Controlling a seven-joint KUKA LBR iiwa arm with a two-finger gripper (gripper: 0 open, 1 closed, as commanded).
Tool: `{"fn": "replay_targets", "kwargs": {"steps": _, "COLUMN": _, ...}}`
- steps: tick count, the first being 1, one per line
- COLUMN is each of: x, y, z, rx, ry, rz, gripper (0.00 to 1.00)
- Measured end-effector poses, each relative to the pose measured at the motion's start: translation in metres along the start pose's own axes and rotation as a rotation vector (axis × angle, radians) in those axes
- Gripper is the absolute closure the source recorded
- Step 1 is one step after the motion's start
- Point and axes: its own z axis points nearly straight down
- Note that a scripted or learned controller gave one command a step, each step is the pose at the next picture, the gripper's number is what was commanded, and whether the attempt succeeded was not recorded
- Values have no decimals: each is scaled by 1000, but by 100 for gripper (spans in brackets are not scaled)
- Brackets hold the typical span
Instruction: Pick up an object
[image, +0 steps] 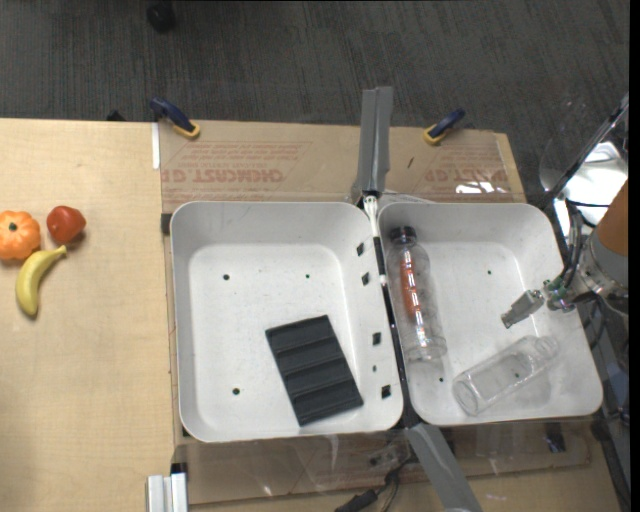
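A black ribbed rectangular block (313, 369) lies flat in the left bin (182, 300), toward its near side. In the right bin (470, 214), a clear plastic bottle (415, 300) with a red label lies lengthwise along the left wall. A clear empty container (505, 375) lies on its side near the front right corner. My gripper (522, 310) hangs low over the right side of the right bin, just above and behind the clear container. It is tilted to the left, and I see nothing held in it.
On the wooden tabletop at far left lie an orange (17, 236), a red apple (66, 224) and a banana (35, 280). Cardboard (260, 165) behind the bins is held by two clamps (175, 117) (443, 124). A grey bar (375, 140) runs between the bins.
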Motion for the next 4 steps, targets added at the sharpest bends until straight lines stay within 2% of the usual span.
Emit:
{"fn": "replay_targets", "kwargs": {"steps": 1, "x": 13, "y": -48, "z": 44, "rx": 2, "ry": 9, "rz": -57, "gripper": 0}}
{"fn": "replay_targets", "kwargs": {"steps": 2, "x": 62, "y": -32, "z": -68, "rx": 0, "ry": 0, "rz": -1, "gripper": 0}}
{"fn": "replay_targets", "kwargs": {"steps": 3, "x": 20, "y": -46, "z": 42, "rx": 0, "ry": 1, "rz": -65, "gripper": 0}}
{"fn": "replay_targets", "kwargs": {"steps": 4, "x": 44, "y": -30, "z": -64, "rx": 1, "ry": 0, "rz": 32, "gripper": 0}}
